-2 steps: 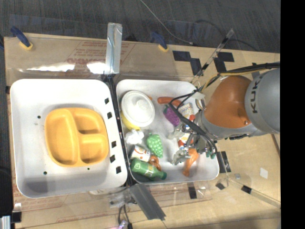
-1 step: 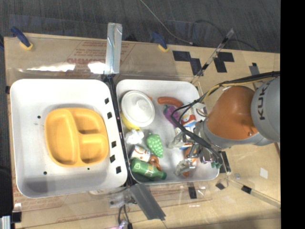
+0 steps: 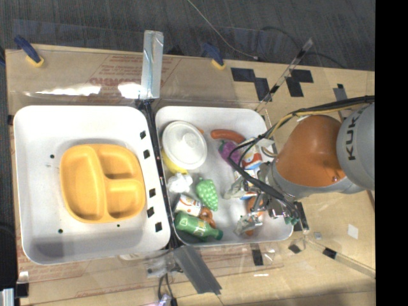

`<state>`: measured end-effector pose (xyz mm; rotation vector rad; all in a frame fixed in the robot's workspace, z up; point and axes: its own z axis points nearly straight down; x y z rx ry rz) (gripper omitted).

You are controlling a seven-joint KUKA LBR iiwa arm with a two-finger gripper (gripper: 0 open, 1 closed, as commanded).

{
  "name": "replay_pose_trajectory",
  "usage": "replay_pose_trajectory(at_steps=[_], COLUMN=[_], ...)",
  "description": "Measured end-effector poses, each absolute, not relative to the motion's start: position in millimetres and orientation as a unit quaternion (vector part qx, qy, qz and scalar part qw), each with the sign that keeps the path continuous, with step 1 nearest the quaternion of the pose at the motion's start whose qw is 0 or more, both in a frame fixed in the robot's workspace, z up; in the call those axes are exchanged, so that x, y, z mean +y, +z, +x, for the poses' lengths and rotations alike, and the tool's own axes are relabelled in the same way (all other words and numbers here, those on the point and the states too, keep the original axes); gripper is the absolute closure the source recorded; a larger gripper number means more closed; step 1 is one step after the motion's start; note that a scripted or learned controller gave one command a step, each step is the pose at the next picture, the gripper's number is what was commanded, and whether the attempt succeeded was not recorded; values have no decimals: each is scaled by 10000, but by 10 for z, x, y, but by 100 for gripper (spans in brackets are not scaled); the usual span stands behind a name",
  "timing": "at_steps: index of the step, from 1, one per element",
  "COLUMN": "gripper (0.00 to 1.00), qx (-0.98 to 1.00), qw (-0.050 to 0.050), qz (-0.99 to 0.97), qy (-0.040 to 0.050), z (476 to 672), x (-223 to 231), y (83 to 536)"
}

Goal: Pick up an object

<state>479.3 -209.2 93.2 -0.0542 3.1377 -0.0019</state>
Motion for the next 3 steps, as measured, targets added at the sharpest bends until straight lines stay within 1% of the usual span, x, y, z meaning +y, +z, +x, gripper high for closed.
replay_pose_trajectory(at_steps=[3], gripper=[0], qx=[9829], qw=[47], qz=[-1842], qy=[-19], z=[4875], x=[-2088], y=[927])
